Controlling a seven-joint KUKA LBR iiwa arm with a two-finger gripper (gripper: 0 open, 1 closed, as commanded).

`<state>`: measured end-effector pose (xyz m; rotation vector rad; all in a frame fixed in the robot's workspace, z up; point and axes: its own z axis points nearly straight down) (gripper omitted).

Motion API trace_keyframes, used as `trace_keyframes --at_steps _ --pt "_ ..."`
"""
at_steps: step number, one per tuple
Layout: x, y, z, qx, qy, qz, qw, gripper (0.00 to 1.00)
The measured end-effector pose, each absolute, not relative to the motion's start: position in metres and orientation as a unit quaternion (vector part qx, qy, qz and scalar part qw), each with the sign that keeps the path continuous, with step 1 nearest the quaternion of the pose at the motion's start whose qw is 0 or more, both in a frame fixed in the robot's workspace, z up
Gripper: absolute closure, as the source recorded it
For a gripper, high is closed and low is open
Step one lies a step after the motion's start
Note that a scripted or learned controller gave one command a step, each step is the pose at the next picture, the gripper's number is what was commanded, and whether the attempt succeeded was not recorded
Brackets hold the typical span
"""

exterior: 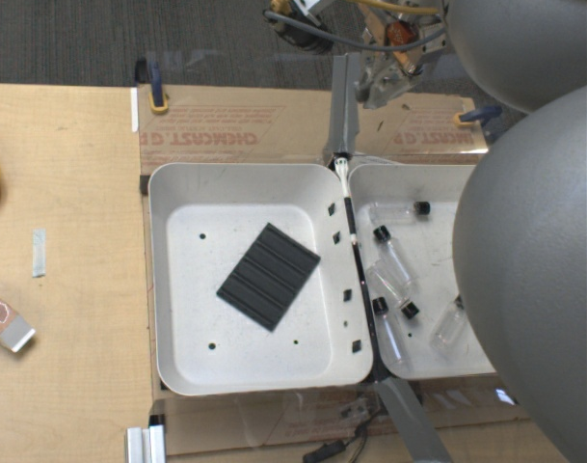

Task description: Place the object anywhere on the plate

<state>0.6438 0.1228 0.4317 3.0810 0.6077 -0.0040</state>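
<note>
Small clear vials [393,270] with black caps lie scattered in the right bin [438,186]; the dark ribbed plate [269,276] sits mid-left bin [168,258]. They look light, slick, likely brittle: best gripped across the body. The claw's state I cannot tell.

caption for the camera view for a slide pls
Grey arm looms over the right bin of clear black-capped vials; dark ribbed plate lies in the left bin.
</note>
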Motion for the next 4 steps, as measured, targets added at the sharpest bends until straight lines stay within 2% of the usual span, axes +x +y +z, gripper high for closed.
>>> trace_keyframes --at_steps 1,3,4 --pt "0.645 0.119 0.440 0.982 0.190 -0.0028 0.002 1.00" --pt "0.650 0.227 0.440 0.865 0.502 -0.0030 0.001 1.00" --pt "0.650 0.226 0.446 0.865 0.502 -0.0065 0.001 1.00"
